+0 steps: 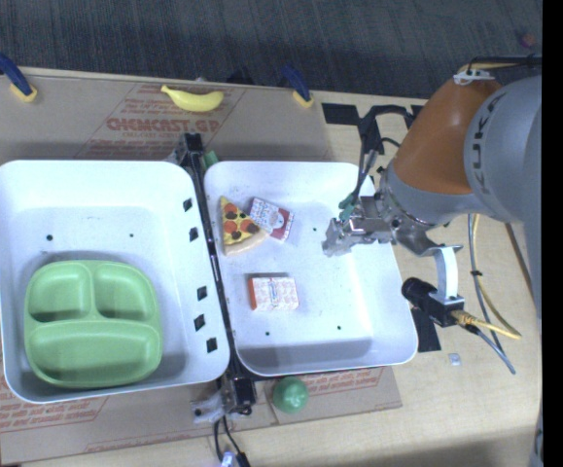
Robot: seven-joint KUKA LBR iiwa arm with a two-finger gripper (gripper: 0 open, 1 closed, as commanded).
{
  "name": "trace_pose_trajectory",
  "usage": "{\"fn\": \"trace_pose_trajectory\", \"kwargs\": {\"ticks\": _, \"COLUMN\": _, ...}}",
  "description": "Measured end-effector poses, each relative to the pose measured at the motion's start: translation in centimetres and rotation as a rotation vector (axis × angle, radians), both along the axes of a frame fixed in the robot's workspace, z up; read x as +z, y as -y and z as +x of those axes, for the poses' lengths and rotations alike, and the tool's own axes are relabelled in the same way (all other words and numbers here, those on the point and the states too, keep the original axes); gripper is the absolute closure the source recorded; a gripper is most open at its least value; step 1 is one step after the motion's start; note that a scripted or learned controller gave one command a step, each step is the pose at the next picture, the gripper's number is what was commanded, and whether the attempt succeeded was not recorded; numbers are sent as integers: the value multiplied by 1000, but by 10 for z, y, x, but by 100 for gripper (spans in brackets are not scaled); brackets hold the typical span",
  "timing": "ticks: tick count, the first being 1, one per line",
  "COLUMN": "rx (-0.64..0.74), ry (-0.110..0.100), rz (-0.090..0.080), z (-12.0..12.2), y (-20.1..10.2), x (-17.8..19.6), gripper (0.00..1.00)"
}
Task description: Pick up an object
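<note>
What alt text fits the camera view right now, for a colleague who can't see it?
Gripper hovers over the right bin, beside a pizza slice toy and two small cartons. Left bin holds a green divided tray.

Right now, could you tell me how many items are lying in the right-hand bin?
3: a pizza slice near the dividing wall, a red-and-white packet touching it on its right, and a small orange box nearer the front. The gripper may hide something beneath it.

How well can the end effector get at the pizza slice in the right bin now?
Probably well: the end effector is over the right bin, and bare floor lies between it and the pizza slice. Only the small packet touching the slice might crowd it.
</note>
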State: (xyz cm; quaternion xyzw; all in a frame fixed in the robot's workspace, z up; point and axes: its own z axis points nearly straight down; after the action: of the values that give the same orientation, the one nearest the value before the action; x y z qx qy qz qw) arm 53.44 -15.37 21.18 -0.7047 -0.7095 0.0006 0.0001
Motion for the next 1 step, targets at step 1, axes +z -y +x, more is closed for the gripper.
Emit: {"fn": "trace_pose_trajectory", "kwargs": {"ticks": 1, "rx": -1, "ry": 0, "rz": 0, "z": 0, "y": 0, "x": 0, "gripper": 0}}
